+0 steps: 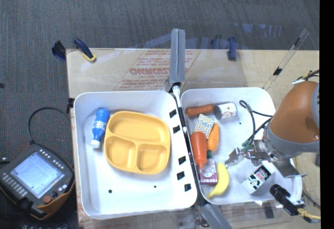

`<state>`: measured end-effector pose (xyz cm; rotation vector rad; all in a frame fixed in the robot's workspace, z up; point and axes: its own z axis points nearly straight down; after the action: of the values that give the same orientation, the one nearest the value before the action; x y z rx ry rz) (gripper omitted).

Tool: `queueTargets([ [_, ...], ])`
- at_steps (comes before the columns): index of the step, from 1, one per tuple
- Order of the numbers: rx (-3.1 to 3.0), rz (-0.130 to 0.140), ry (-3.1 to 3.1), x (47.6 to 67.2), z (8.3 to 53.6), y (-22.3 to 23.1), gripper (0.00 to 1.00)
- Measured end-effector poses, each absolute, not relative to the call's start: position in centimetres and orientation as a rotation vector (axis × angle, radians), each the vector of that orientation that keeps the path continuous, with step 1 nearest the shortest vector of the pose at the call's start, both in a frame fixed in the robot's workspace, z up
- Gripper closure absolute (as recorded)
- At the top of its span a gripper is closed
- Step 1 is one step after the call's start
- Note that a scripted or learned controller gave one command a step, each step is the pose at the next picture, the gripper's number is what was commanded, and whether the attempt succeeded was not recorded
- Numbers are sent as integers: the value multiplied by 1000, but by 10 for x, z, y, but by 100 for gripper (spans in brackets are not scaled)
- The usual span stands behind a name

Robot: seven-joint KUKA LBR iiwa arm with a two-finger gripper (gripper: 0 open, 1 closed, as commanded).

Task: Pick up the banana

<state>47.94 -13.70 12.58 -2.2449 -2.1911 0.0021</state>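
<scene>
My metal two-finger claw (236, 156) hovers low in the right white bin (261, 98), just right of the curved yellow banana (221, 181) lying near the bin's front edge; I cannot tell its state.

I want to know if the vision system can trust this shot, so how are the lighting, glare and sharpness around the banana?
Camera view: even, soft light with faint shadows; the banana is clearly lit though slightly soft; pale reflections streak the clear panel above the right bin; overall resolution is low, so the gripper reads blurry.
</scene>
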Motion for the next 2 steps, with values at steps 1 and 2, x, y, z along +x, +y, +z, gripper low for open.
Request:
queueTargets([
  [1, -2240, -6, -2214, 479, 92, -90, 0],
  [2, -2238, -17, -2211, 481, 102, -87, 100],
])
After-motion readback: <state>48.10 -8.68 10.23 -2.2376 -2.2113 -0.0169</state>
